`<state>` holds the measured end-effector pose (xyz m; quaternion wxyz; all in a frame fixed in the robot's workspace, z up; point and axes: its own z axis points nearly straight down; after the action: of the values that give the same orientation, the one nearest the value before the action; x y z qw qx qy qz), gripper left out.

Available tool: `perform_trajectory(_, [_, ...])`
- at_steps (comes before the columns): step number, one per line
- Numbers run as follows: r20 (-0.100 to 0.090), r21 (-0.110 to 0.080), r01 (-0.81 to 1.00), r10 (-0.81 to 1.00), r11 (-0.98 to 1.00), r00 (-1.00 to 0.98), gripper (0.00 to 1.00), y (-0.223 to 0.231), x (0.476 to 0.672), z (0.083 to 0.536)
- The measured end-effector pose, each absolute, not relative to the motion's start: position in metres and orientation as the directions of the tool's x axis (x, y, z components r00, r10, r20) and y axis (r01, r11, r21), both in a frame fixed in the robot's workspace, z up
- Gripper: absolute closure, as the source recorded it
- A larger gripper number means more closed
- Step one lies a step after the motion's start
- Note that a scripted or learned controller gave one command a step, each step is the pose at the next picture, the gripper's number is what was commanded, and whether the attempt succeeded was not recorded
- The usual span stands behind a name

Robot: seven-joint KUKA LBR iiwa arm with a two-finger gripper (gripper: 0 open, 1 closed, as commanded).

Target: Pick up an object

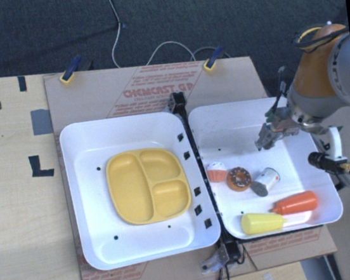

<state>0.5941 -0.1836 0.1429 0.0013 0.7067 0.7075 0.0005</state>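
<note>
Two shallow white bins of smooth plastic sit side by side on a brown board, the left bin (92, 243) and the right bin (223, 120), and we count one item in the left and five in the right. In the left bin lies a single yellow plate (148, 186), matte, rounded-rectangular, divided into three compartments. Along the near part of the right bin we see one round brown doughnut (238, 178) with sprinkles, one small orange-and-white piece (217, 175) just left of it, one short silvery cylinder (265, 180) just right of it, one glossy orange-red elongated object (294, 203), and one yellow cone-like object (262, 222). The orange-red object and the yellow one each lie with the long axis roughly left to right, the yellow one tapering to the right. The gripper (270, 135), dark metal, hangs over the right bin's far right part, apart from all five items; we cannot tell how it is set.
</note>
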Motion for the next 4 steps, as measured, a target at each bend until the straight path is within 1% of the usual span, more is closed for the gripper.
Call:
perform_trajectory(1, [-0.001,0.004,1.0,1.0,0.002,-0.002,1.0,-0.179,0.592,0.205])
perform_trajectory(2, [0.0,0.001,1.0,1.0,0.002,-0.002,1.0,-0.178,0.593,0.221])
perform_trajectory(3, [0.0,-0.001,1.0,1.0,0.005,-0.005,1.0,-0.129,0.597,0.212])
perform_trajectory(4, [0.001,0.0,1.0,1.0,0.007,-0.007,1.0,-0.073,0.603,0.223])
